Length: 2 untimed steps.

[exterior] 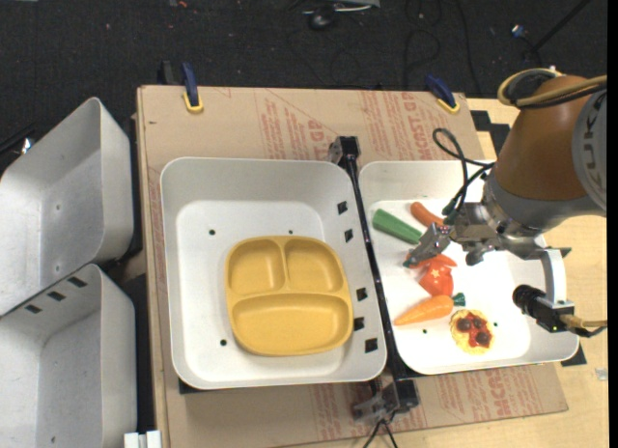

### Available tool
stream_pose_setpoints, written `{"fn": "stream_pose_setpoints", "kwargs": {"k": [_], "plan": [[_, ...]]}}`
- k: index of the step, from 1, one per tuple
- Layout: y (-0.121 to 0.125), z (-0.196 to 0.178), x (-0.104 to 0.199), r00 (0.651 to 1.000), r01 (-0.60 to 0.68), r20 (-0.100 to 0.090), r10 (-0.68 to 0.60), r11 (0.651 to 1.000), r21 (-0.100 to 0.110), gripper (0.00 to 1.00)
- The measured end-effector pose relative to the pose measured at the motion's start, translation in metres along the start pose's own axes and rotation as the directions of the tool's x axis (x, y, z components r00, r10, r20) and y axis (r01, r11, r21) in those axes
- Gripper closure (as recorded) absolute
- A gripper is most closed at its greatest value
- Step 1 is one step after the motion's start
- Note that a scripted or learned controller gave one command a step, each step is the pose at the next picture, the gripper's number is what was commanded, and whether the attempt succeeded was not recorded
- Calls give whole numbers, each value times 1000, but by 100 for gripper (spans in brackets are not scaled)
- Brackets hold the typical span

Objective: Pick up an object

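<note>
Several toy foods lie in the right bin [502, 354]. They are a green piece [396, 225], a small orange piece [425, 213], a red pepper [437, 276], an orange carrot [423, 311] and a yellow pizza slice [472, 330]. My gripper [428, 246] reaches in from the right and hangs low over the bin's middle. Its tip is just above the red pepper's upper left edge and right of the green piece. Nothing is visibly held between its tips. The arm's orange wrist [546, 152] hides the bin's far right part.
The left bin [193, 195] holds a yellow divided plate [288, 294]. A black divider [365, 243] runs between the two bins. Two spare white bins [58, 195] sit off the bench at left. Cables [463, 171] trail over the right bin's back edge.
</note>
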<state>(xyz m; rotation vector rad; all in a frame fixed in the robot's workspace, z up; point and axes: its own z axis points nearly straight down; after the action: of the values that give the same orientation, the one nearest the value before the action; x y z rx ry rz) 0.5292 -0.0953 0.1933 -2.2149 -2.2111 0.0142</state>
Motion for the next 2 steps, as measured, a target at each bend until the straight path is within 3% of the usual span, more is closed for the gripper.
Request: {"fn": "stream_pose_setpoints", "kwargs": {"k": [1,2], "plan": [[3,-7,0,1000,2,2,-2,1000,-14,0],[9,38,0,1000,1,1,-1,1000,-10,0]]}}
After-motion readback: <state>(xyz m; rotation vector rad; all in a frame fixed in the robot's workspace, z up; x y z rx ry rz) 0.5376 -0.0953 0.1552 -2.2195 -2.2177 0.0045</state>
